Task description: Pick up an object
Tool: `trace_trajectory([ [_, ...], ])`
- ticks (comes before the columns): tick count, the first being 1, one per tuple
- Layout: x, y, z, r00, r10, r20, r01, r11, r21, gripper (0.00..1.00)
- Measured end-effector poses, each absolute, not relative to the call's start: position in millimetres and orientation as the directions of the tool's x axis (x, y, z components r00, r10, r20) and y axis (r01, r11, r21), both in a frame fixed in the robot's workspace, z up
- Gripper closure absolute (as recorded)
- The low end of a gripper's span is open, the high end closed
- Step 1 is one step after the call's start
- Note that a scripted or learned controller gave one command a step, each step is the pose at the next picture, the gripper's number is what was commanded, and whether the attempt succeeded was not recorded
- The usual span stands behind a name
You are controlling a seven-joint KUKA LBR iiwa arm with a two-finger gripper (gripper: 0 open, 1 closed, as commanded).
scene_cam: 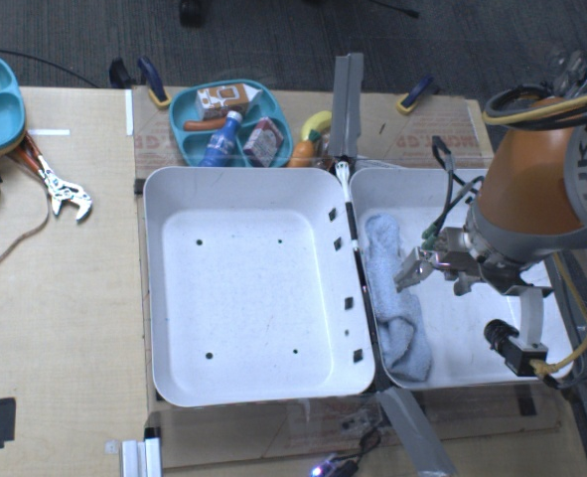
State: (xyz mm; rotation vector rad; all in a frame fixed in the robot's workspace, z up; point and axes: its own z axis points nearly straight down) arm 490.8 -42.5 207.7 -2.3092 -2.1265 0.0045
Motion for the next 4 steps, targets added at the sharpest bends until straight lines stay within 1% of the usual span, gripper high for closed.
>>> trace_trajectory([
  [1,531.5,-105.9,187.9,0.353,0.936,-0.002,0.936,-0.353,-0.003,0.00],
  [2,542.0,-175.4,206.3,0.441,0.898,-0.002,0.898,-0.441,-0.001,0.00],
  [3,525.7,-92.9,198.5,0.721,0.693,-0.005,0.693,-0.721,-0.005,0.00],
  [4,529.9,-191.6,232.5,0.839,0.544,-0.004,0.544,-0.839,-0.002,0.00],
])
